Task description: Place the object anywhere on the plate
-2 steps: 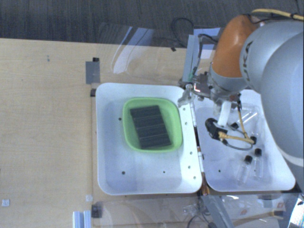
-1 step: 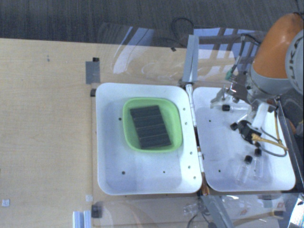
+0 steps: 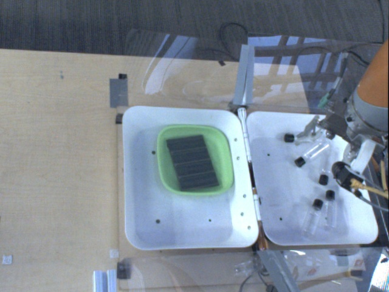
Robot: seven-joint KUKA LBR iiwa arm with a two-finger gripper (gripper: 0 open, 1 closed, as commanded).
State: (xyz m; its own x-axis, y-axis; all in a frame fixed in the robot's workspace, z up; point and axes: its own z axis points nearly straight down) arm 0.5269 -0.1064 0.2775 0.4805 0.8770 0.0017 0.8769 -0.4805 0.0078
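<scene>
A green square plate [image 3: 226,157] sits in the left bin [image 3: 182,224], and a dark ridged rectangular block [image 3: 192,162] lies flat on it. Several clear vials with black caps lie scattered in the right bin [image 3: 279,218]: one [image 3: 315,151] near the top centre, two [image 3: 313,216] [image 3: 330,207] near the front, and a loose black cap [image 3: 289,138] at the upper left. My gripper [image 3: 320,128] hangs low over the upper right part of the right bin, just above the top vial. It is far from the plate.
A raised divider [image 3: 249,169] runs between the two bins. A grey metal post [image 3: 244,81] stands behind the bins at the centre. The arm's orange band [image 3: 375,84] enters from the right edge. Bare bench lies to the left.
</scene>
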